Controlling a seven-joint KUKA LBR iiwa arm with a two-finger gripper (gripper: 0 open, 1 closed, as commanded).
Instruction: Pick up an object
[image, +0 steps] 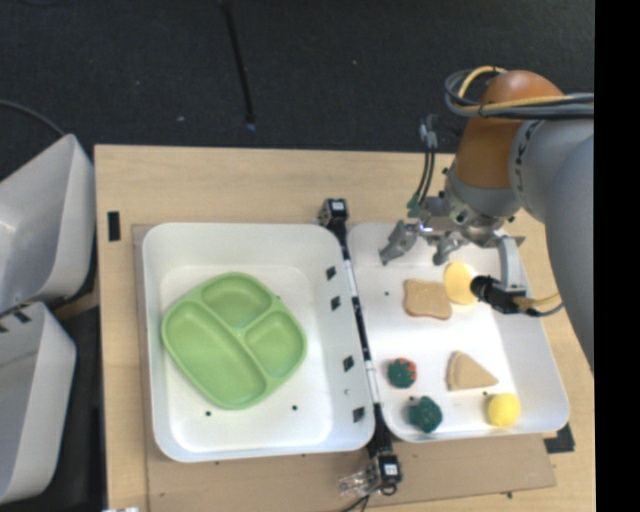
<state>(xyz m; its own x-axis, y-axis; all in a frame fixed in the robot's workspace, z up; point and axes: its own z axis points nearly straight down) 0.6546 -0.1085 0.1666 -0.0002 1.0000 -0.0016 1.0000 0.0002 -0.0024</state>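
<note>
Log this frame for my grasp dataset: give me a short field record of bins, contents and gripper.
left bin: green divided plate
right bin: toast slice, pale yellow round piece, triangular tan wedge, yellow ball, two dark green items
gripper: over the right bin's far end, beside the toast slice
held: nothing seen in its grasp

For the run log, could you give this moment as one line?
gripper: over right bin, far end | grasp: unclear | nearest: toast slice
</note>
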